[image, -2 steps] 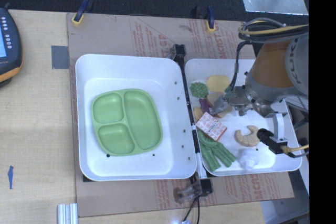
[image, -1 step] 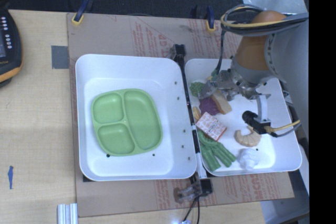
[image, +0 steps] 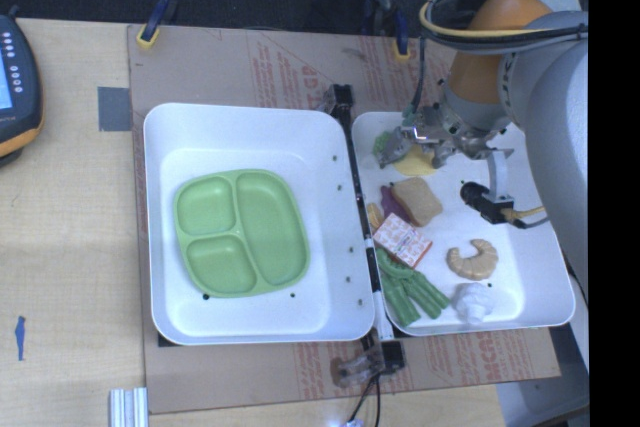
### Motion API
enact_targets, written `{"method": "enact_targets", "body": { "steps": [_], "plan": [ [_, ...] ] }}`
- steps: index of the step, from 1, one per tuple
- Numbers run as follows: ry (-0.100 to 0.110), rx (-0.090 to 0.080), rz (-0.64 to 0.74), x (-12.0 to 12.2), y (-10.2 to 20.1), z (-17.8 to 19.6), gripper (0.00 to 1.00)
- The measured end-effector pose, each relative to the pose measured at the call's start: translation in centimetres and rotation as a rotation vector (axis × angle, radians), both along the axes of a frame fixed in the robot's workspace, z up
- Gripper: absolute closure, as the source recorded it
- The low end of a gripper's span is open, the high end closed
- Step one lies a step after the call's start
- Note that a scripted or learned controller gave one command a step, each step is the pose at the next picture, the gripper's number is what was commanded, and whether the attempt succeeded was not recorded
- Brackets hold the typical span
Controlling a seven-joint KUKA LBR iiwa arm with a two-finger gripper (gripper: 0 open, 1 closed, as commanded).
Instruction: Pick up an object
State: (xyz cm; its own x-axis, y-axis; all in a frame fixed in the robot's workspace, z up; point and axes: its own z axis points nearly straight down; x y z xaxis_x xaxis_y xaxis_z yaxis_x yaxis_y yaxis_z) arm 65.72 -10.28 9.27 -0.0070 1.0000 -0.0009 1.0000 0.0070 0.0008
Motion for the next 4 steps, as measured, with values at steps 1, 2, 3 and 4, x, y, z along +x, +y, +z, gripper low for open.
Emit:
{"method": "enact_targets", "body": {
  "steps": [1, 2, 3, 4],
  "plan": [
    [0.007, 0.000, -0.005, -5.7, -1.6, -0.1, 0.00],
    [0.000, 0.000, -0.001, 0.1, -1.9, 0.0, 0.00],
    [0.006, 0.002, -0.001, -0.1, -0.4, -0.1, 0.00],
    [0.008, 0.000, -0.001, -0.2, 0.6, -0.1, 0.00]
  ]
}}
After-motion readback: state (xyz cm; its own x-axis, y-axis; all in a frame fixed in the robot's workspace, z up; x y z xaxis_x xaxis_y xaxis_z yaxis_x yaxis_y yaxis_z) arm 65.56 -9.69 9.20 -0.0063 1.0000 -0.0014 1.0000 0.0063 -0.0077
